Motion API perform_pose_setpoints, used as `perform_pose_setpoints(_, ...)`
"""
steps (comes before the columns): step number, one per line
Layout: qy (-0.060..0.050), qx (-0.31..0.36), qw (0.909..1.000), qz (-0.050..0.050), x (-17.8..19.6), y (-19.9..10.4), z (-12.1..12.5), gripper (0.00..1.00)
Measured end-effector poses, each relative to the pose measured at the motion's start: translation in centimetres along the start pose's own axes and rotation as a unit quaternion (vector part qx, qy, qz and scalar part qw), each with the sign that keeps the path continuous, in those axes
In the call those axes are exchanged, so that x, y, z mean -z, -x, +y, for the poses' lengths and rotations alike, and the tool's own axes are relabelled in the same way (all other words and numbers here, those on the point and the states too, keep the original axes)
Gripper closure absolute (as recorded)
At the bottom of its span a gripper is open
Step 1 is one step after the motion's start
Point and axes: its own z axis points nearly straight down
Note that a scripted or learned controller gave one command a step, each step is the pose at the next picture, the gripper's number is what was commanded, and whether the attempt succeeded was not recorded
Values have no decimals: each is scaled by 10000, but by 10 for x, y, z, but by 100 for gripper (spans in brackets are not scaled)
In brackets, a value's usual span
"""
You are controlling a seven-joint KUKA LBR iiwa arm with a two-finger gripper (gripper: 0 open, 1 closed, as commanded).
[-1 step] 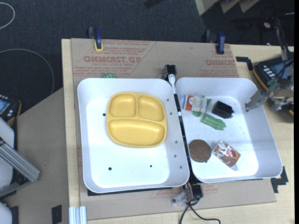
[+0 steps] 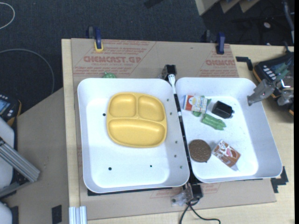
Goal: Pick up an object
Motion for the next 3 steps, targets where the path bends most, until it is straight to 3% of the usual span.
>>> perform_pose_setpoints(1, -46, -34, 10000, -12, 3, 4, 1, 100)
perform_pose_setpoints(2, -82, 16, 10000, 18, 7, -101, -11, 100)
perform_pose_setpoints(3, -36, 21, 10000, 20, 63, -205, -9, 100)
